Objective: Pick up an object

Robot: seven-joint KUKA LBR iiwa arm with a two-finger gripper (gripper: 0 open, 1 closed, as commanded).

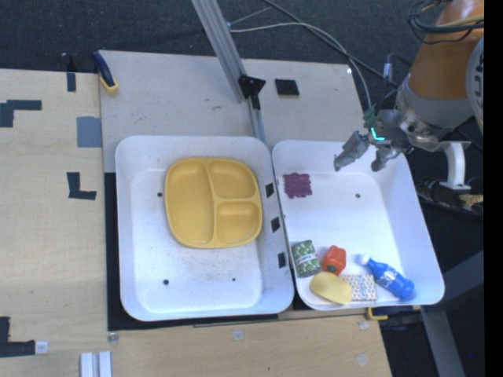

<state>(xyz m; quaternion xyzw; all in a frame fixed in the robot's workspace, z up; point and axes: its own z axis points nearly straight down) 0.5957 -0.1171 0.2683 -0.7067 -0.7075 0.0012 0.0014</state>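
Over the right bin's [409,203] far edge, I'm hovering the gripper [363,157], fingers spread wide and holding nothing.
I'm keeping it high because the pickable clutter, the orange toy [335,258] among it, is crowding the near end.

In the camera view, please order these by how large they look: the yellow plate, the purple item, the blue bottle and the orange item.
1. yellow plate
2. blue bottle
3. purple item
4. orange item
The purple and orange items look close in size, so their order is unsure.
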